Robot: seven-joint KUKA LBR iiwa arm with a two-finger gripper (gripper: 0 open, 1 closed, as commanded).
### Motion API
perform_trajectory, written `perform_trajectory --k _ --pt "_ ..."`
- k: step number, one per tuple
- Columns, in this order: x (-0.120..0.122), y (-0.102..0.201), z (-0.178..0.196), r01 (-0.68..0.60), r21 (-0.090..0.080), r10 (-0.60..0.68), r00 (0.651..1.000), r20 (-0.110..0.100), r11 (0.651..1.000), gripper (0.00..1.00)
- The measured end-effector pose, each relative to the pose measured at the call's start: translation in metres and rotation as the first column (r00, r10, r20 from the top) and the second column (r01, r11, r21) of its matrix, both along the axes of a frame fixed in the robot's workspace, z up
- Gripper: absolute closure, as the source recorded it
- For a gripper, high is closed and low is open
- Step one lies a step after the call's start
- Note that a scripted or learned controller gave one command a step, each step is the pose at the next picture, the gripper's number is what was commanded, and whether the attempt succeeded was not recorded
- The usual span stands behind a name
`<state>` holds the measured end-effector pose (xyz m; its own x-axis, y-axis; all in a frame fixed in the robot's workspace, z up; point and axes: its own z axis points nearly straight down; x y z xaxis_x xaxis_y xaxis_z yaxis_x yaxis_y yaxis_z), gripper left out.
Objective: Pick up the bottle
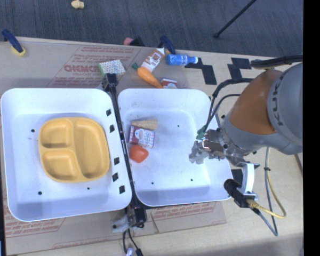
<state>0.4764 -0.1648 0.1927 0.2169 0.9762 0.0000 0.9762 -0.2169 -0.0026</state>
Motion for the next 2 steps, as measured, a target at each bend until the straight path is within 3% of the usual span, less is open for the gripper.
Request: perform_trajectory --k 1,2 --pt "0.000 0.010 0.008 0.217 -0.001 -0.217 0.976 0.000 0.976 1.00" --pt "0.000 0.074 0.032 0.178 0.001 -0.178 0.984 0.000 0.984 1.00"
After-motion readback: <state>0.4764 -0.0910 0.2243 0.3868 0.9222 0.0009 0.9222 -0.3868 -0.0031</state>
